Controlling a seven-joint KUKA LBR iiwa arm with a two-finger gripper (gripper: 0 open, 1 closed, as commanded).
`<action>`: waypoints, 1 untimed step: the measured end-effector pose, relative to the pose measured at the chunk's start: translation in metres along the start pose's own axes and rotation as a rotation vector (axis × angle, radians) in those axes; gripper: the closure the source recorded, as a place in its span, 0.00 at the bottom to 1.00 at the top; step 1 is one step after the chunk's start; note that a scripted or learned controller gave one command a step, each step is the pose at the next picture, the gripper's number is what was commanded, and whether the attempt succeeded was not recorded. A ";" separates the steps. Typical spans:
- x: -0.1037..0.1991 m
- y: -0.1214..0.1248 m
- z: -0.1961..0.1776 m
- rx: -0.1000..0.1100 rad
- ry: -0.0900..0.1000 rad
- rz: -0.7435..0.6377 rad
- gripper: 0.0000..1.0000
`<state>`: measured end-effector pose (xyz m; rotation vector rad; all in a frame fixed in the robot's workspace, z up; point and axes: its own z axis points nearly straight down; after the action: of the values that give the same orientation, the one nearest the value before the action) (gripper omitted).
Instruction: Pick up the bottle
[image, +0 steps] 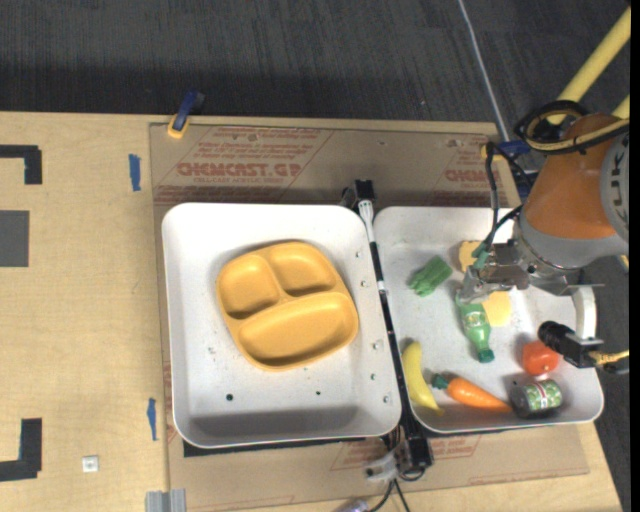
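Currently the claw (488, 283), its finger state impossible to tell, hangs at the upper end of the green bottle (477, 329) lying mid-floor in the right bin (590, 400), so the approach step appears under way, with closure and lift next.

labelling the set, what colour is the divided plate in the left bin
Yellow-orange all over, the three-compartment plastic plate in the left white bin, clearest in the camera view.

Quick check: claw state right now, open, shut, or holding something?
Claw: cannot be told; it sits right over the top of the bottle in the right bin.
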<state>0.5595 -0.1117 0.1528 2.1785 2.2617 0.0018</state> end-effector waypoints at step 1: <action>0.000 -0.044 0.065 -0.002 0.002 0.362 1.00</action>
<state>0.5159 -0.1130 0.0875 2.5504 1.8321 0.0066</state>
